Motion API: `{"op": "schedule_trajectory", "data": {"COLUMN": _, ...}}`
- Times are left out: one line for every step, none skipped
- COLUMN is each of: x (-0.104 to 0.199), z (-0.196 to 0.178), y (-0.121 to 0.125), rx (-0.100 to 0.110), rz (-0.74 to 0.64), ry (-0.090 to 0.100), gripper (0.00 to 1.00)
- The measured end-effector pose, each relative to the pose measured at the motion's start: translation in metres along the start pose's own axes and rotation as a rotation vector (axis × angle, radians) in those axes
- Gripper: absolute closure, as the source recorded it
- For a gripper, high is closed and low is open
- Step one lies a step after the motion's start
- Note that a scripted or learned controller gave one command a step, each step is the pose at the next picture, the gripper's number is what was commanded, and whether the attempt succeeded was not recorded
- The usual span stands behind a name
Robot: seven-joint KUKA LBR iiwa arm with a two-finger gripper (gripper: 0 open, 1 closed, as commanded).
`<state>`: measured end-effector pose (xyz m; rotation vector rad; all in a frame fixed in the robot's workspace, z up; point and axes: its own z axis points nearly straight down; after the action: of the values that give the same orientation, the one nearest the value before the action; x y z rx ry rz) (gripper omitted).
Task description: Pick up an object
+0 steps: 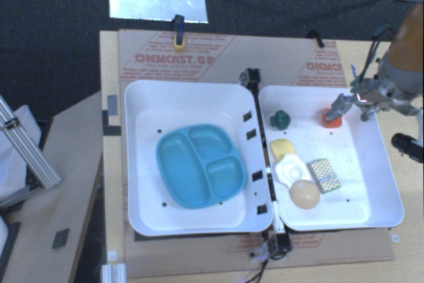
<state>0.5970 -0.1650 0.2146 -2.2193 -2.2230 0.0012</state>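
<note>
My gripper (354, 109) hangs over the far right part of the right bin (361, 149), its two fingers spread apart and nothing between them. A small orange-red object (331, 118) lies just left of the left finger (342, 105), close to it or touching; I cannot tell which. Further along the bin floor lie a dark green piece (280, 119), a yellow piece (282, 148), a white fried-egg shape (291, 171), a tan ball (305, 194) and a small patterned box (324, 175).
A blue divided plate (201, 164) rests in the left bin (192, 88). A black divider (260, 142) with clips runs between the bins. The arm's grey body (404, 69) stands over the right bin's far right corner.
</note>
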Motion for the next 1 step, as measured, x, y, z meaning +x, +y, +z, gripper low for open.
{"op": "schedule_trajectory", "data": {"x": -0.0018, "z": 0.0611, "y": -0.006, "rx": 0.003, "rz": 0.001, "ry": 0.001, "gripper": 0.0}}
